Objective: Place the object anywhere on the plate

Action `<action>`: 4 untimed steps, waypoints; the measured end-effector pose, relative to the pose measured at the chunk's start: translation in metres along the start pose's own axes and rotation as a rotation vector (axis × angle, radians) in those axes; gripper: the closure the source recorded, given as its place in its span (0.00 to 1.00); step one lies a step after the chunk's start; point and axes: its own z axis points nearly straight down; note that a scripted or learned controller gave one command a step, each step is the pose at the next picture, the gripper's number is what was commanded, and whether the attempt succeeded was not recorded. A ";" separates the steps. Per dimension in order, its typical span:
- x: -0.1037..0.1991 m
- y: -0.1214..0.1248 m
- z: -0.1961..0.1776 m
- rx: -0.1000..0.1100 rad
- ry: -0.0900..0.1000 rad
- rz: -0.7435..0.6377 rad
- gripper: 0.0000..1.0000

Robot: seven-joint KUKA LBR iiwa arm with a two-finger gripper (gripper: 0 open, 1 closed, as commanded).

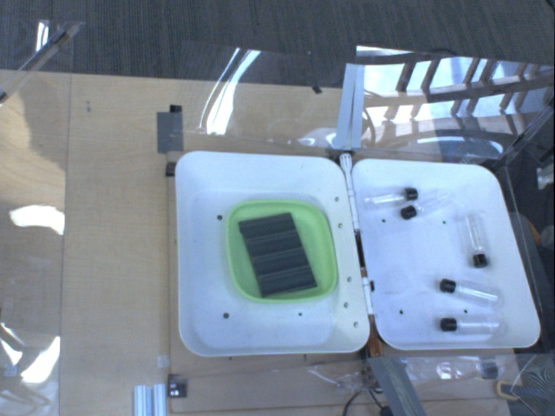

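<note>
Already the dark ridged block (276, 255) is lying at the green plate's (323, 232) centre in the left bin (195, 319); a further grab risks dragging it off.

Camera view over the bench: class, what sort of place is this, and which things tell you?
Probably a robotics lab test bench: two shallow white bins side by side on a pale wooden benchtop, small clear black-capped vials in the right bin, and a green square plate bearing a dark ribbed block.
</note>
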 end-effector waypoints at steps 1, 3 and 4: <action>0.000 0.000 0.000 0.000 0.000 0.000 0.00; 0.000 0.000 0.000 0.000 0.000 0.000 0.00; 0.000 0.000 0.000 0.000 0.000 0.000 0.00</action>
